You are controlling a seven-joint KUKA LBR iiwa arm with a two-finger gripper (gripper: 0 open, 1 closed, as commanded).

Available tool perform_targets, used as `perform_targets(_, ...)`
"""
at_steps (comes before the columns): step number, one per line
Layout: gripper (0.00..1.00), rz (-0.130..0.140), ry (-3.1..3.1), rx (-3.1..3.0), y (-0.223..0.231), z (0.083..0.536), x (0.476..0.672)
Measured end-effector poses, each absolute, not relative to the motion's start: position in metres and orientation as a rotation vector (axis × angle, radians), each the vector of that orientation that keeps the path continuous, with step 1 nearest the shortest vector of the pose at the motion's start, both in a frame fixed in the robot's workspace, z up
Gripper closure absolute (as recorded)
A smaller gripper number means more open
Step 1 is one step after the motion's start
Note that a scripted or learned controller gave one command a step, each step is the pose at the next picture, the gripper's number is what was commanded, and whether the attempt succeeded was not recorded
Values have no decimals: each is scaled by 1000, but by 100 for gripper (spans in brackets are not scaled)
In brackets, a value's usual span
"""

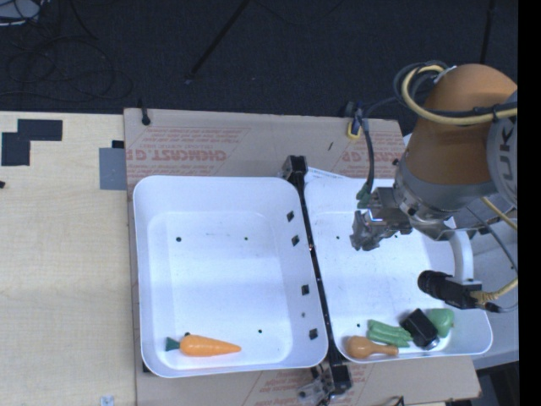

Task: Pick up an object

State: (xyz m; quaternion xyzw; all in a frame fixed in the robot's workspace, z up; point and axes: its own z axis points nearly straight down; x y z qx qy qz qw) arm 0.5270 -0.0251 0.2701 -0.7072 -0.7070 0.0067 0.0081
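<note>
An orange toy carrot [209, 345] with a green stem lies near the front edge of the left bin [161, 197]. In the front right corner of the right bin [338, 205] sit a tan pear-shaped toy [370, 348], a green pod-like toy [389, 333], a black block [419, 327] and a pale green piece [440, 319]. My gripper [368, 235] hangs over the middle of the right bin, well back from that cluster. Nothing shows between its fingers.
A black divider rail [306, 260] runs between the two bins. The bins rest on a cardboard sheet [220, 146] on a light wooden bench. A black cylindrical part [444, 288] of the arm and cables overhang the right bin's right side.
</note>
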Motion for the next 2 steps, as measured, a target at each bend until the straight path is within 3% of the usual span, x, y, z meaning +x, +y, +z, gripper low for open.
perform_targets(1,100,6,-2218,-2220,18,256,545)
perform_targets(2,100,-3,-2228,-2213,76,312,515)
